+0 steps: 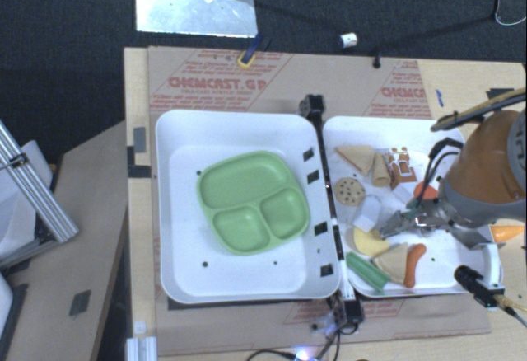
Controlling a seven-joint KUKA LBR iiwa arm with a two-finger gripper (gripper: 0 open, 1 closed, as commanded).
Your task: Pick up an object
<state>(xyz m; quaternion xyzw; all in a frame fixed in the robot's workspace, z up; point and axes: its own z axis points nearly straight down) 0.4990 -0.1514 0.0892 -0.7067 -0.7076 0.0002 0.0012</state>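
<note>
Where cardboard covers the bench (214, 83), two white bins (177, 186), dark floor, jaws' state unclear.

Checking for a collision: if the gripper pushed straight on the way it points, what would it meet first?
The gripper points left and slightly down, so probably the yellow toy food piece just beyond its tips, then the bin's dividing wall. Depth is unclear from above.
</note>
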